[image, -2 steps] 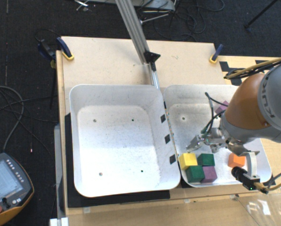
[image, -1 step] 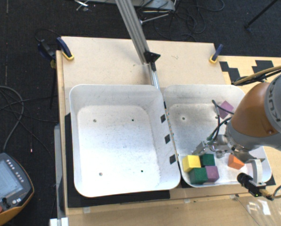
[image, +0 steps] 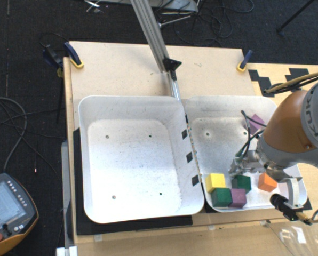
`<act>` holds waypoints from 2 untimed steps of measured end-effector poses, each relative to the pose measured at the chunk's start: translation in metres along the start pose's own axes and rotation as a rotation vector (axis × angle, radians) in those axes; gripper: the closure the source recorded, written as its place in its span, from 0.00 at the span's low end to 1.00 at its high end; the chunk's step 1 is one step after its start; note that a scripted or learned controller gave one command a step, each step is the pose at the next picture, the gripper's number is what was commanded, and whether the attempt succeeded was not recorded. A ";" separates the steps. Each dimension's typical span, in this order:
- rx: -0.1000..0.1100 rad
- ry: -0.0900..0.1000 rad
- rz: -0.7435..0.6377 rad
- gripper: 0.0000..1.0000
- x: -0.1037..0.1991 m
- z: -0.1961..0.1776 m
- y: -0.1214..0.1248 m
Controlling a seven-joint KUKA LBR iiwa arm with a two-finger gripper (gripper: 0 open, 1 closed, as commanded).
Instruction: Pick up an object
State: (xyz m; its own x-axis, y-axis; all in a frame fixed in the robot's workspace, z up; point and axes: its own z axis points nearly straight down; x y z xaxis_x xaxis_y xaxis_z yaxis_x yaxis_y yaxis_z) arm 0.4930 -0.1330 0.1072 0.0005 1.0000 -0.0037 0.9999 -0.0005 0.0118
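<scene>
The tool (image: 243,167) hangs just above a dark green block (image: 242,183); its opening cannot be told.

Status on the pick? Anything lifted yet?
Done: the arm is down in the right bin, end effector low over the block cluster. In hand: nothing visibly lifted. The yellow block, green blocks, purple block and orange block sit on the floor. Left: grasp and lift.
</scene>
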 end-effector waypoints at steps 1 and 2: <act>0.002 0.000 0.002 0.00 0.000 0.001 -0.001; 0.009 0.003 0.002 0.00 -0.024 0.011 -0.003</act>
State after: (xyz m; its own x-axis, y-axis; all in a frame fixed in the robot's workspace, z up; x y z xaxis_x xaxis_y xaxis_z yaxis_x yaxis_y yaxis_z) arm 0.4900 -0.1569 0.0960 0.0023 1.0000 -0.0011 1.0000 -0.0023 0.0027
